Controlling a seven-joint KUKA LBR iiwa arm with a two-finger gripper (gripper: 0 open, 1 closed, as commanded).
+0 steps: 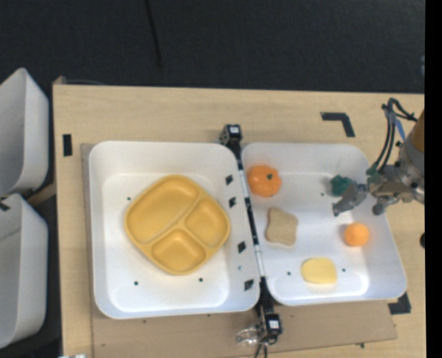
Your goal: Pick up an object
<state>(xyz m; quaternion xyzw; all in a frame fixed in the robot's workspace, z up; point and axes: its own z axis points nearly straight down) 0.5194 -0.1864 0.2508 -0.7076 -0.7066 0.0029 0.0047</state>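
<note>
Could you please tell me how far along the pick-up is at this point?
Nothing looks picked yet. The gripper is low at the right white bin, beside a small dark-green object; whether it grips it is unclear. The small orange ball lies nearby. Grasping and lifting remain.

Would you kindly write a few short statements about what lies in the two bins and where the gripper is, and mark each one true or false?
1. The yellow divided plate lies in the left bin. True.
2. The slice of bread lies in the left bin. False: it lies in the right bin, near the divider.
3. The gripper is over the right bin, beside a small green object. True.
4. The small orange ball sits on the yellow divided plate. False: it rests on the right bin's floor.
5. The pale yellow piece is nearer the bin's front edge than the tangerine. True.
</note>
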